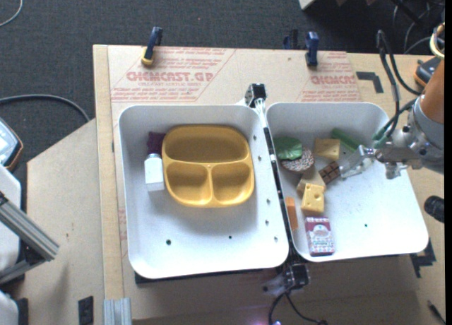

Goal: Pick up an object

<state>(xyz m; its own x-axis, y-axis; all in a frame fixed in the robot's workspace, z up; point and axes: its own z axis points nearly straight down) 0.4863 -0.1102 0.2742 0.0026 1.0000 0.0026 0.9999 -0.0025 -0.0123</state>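
So here's my view from left to right. The surface [106, 196] is a light wooden board with two shallow white bins side by side on it.

The left bin [138, 246] has a yellow divided tray [207, 164] sitting in the middle, three compartments, nothing in them that I can see. Just beside the tray's left edge there's a small white bottle [154, 172], touching or nearly touching it, and right above that a dark purple thing [155, 140] tucked between the tray and the bin wall. Can't tell what that one is.

The right bin [395, 232] is where all the stuff is, mostly bunched in its left half. Near the top left there's a green item [288, 149] with a brown speckled round thing [298, 162] touching it just below. A yellow cheese wedge [327, 149] sits to the right of those, and a second holey cheese block [312, 197] lies lower down. A thin orange stick [291, 212] runs along the bin's left wall, and a small red and white box [320, 236] lies near the front edge. There's also a little brown chocolate-looking piece [329, 172], and another green thing [345, 139] further back.

My fingers [351, 166] come in from the right, low over the right bin, tips just beside that brown piece and near the upper cheese wedge. I honestly can't tell how wide they are from this angle, and I don't see anything clearly between them.
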